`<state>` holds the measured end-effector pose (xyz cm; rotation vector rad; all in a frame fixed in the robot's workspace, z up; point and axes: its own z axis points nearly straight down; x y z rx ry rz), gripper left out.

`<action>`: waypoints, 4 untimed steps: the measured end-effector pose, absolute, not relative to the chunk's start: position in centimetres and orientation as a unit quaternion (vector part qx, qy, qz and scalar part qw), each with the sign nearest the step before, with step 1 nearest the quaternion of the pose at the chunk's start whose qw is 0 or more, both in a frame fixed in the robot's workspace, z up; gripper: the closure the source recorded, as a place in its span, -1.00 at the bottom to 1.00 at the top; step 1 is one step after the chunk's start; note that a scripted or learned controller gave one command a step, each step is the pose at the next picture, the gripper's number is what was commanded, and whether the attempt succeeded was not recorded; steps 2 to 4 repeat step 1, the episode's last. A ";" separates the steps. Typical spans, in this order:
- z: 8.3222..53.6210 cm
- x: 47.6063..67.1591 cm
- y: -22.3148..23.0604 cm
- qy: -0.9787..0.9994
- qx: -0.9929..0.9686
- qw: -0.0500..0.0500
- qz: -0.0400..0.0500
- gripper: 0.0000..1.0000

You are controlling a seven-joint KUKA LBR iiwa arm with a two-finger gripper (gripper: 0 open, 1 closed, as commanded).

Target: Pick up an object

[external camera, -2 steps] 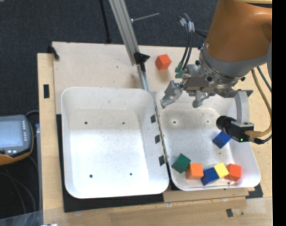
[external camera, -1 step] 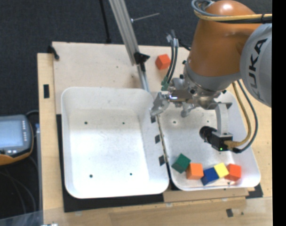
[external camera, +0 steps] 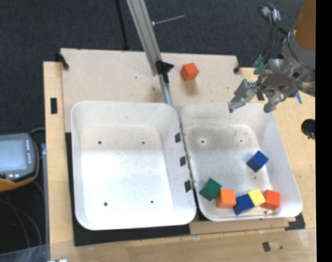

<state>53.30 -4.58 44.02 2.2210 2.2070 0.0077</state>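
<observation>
Flanking pincer (external camera: pixel 252 101): orange cube (external camera: pixel 189 71), bin (external camera: pixel 283 152)

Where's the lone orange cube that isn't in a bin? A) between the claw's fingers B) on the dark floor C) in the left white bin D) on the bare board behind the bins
D: the small orange cube sits on the tan wooden board behind both bins, apart from the claw.

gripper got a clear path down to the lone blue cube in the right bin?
Probably yes. The gripper hangs over the far rim of the right bin, open and carrying nothing. The lone blue cube sits apart from the cluster along the near wall, with bare floor around it.
</observation>
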 end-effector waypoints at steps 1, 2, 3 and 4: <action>37.8 53.5 -6.4 0.706 0.708 -0.001 -0.002 -1.00; 37.8 53.5 -6.4 0.706 0.708 -0.001 -0.002 -1.00; 37.8 53.5 -6.4 0.706 0.708 -0.001 -0.002 -1.00; 37.8 53.5 -6.4 0.706 0.708 -0.001 -0.002 -1.00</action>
